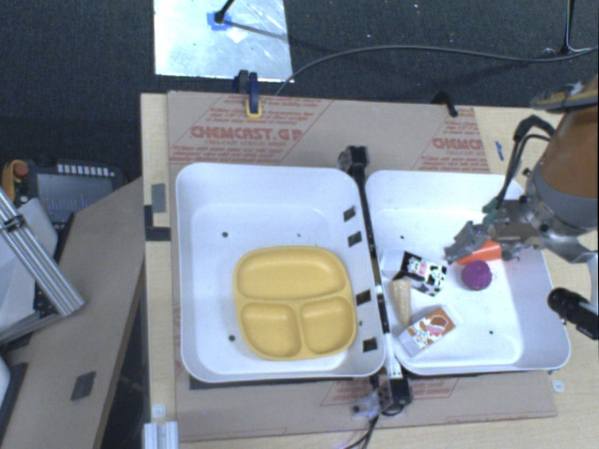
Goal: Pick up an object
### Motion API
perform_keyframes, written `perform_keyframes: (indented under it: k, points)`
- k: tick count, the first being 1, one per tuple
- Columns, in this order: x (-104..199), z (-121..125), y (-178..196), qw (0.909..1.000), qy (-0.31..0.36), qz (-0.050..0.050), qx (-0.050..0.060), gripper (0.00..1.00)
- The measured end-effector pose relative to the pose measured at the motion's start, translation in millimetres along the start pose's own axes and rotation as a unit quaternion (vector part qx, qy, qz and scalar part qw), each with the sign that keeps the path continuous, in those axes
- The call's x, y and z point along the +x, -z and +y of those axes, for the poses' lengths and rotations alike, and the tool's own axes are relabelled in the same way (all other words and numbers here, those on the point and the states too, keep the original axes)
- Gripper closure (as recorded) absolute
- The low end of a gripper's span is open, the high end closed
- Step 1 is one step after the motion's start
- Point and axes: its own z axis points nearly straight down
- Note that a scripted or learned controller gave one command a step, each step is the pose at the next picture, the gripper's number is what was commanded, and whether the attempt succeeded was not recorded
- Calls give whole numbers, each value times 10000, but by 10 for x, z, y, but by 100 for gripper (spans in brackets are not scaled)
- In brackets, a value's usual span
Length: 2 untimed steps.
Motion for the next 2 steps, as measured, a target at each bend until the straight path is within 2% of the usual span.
perform_keyframes:
  k: [1,2]
  points:
    - [2,17,48,10000,12,-7,-51,0]
    - [6,87,-391,10000,0,-3,-29,0]
